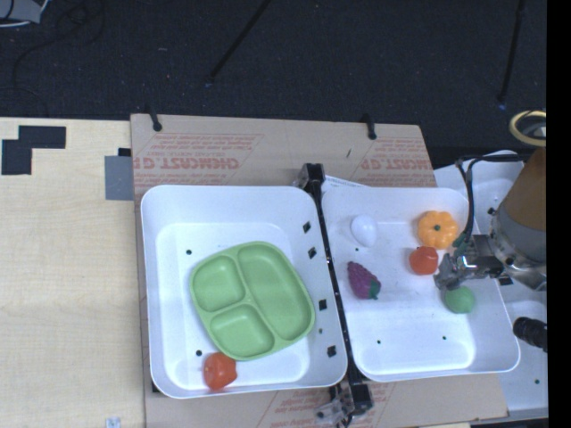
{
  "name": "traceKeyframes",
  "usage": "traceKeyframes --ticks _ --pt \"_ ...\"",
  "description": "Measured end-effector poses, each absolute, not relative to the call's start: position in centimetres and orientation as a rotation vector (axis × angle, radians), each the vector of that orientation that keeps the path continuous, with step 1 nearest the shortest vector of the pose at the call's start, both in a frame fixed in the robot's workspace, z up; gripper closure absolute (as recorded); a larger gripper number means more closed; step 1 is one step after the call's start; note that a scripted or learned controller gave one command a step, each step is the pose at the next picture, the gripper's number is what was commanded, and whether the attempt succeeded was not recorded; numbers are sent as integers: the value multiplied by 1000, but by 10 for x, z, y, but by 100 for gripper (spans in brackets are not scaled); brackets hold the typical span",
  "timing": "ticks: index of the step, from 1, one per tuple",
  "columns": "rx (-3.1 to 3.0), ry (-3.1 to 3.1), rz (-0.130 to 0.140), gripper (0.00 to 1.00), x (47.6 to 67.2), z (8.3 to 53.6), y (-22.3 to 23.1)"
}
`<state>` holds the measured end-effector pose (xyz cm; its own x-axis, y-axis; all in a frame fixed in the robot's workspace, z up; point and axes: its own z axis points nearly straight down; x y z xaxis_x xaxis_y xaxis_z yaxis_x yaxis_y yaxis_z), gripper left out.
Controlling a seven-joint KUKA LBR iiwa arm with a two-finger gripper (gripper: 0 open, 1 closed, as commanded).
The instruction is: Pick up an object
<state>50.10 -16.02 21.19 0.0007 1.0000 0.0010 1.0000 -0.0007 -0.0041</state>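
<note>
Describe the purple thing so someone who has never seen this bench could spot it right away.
Of the two white bins, take the right-hand bin, the one without the green divided plate. Near its left side, just below the white egg, lies the purple grape bunch. It is the only purple item there; its neighbours are white, orange, red and green.

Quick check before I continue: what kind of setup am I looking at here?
Most likely a lab test bench for robot picking: two white bins side by side on cardboard, toy food such as a small orange pumpkin and purple grapes, and cables trailing over dark flooring behind.
</note>
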Motion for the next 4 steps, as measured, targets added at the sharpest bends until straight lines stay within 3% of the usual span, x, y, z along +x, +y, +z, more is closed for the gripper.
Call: traceKeyframes --ticks 3,4 --pt "-2214 -2224 1 100 543 195 -16" --pt "-2215 -2225 0 100 560 209 39"
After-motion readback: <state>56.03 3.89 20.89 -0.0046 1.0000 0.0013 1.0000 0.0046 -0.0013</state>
